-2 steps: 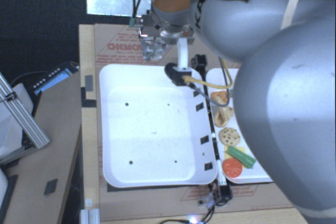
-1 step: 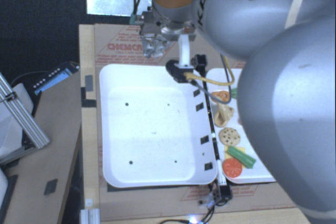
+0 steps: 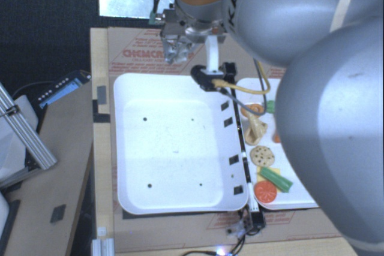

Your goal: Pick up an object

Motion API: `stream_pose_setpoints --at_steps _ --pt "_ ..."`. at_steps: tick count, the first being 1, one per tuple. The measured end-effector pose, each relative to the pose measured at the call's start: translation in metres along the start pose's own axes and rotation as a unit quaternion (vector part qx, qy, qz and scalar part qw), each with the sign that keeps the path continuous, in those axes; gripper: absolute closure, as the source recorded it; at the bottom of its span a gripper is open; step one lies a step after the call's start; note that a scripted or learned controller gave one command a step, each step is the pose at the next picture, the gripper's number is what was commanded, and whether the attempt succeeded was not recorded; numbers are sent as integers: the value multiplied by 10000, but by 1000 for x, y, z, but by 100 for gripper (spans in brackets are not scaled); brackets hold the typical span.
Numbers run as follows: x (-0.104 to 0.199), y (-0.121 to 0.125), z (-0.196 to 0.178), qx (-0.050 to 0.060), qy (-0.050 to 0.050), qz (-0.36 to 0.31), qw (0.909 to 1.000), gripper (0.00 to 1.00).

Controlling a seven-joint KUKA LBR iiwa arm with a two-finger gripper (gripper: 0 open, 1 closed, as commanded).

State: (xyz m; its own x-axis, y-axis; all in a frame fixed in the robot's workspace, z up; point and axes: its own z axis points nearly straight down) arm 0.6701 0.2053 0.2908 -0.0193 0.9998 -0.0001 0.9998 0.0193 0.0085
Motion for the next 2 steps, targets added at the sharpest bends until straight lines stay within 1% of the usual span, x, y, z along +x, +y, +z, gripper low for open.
stream_pose_setpoints --at_steps 2 --pt "1 1 -22 -25 -3 -53 10000 100"
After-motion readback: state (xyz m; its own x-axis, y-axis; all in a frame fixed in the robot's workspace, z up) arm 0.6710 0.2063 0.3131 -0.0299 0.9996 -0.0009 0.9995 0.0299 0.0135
